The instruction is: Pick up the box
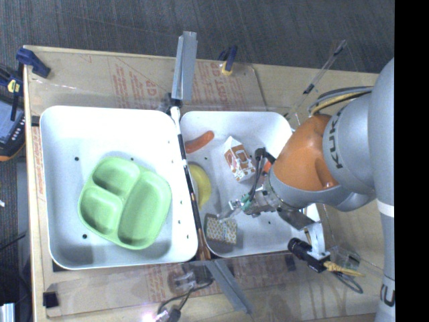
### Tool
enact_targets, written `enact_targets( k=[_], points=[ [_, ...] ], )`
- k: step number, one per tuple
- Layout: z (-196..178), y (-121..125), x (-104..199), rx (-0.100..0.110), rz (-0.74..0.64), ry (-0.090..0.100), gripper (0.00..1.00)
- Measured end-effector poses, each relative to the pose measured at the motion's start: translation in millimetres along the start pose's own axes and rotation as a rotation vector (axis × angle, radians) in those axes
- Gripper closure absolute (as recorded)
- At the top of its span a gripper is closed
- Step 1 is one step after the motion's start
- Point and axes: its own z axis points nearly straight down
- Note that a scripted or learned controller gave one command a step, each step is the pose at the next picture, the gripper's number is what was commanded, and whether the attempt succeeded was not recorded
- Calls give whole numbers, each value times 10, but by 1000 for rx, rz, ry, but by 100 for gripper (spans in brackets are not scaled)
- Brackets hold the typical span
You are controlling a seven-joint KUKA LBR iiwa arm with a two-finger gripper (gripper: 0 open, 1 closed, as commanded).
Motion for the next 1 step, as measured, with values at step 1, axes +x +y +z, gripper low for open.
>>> enact_targets(
  k=[1],
  points=[
    [182,646,-201,-2,110,-1,0]
  ],
)
